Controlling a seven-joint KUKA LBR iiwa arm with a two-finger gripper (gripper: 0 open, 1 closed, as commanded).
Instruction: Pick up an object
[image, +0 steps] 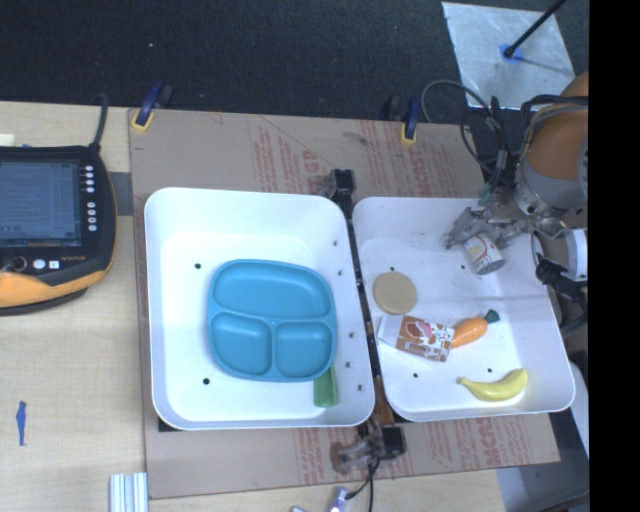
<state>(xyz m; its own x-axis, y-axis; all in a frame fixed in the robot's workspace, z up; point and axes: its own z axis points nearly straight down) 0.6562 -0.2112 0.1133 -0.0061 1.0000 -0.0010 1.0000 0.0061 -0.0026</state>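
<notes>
Gripping small can (484, 253), tool (480, 232) raised.

Blue divided plate (271, 319), yellow banana (495, 385), orange carrot (470, 331), tan disc (395, 294), white bins (170, 300)

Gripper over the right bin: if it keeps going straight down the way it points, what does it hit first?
Most likely the small can, which lies right under the gripper; depth is hard to judge, so it may already be touching. Otherwise, the right bin floor.
</notes>
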